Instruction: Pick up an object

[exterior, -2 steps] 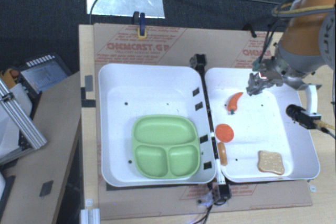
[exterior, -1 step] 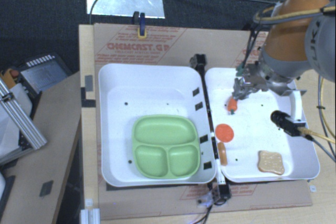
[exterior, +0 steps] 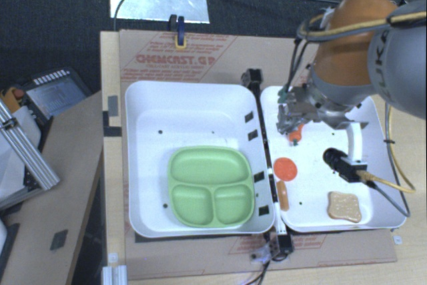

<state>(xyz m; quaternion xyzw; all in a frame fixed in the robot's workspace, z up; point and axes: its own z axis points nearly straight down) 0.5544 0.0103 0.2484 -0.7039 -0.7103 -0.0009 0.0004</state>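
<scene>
Two shallow white bins are sitting side by side on a brown board [exterior: 180,57]. The left bin [exterior: 143,143] is holding one thing: a pale green plate [exterior: 211,185] with three compartments, lying flat toward the near side of the bin.

The right bin [exterior: 313,177] is holding four loose things. One small orange piece [exterior: 294,137] is lying near the far left corner. One flat red-orange disc [exterior: 285,169] is lying just nearer than it, close to the left wall. One brown sausage [exterior: 283,196] is lying lengthwise against that wall, just nearer than the disc. One slice of toast [exterior: 344,207] is resting in the near right part, well apart from the other three.

The single arm [exterior: 373,43] is reaching in from the right and hanging over the far half of the right bin. Its gripper [exterior: 291,125] is pointing down directly above the small orange piece. The piece seems to be touching the gripper's tip, though the view is too coarse here to be sure. Whether the gripper is wide, narrow or holding the piece cannot be told.
</scene>
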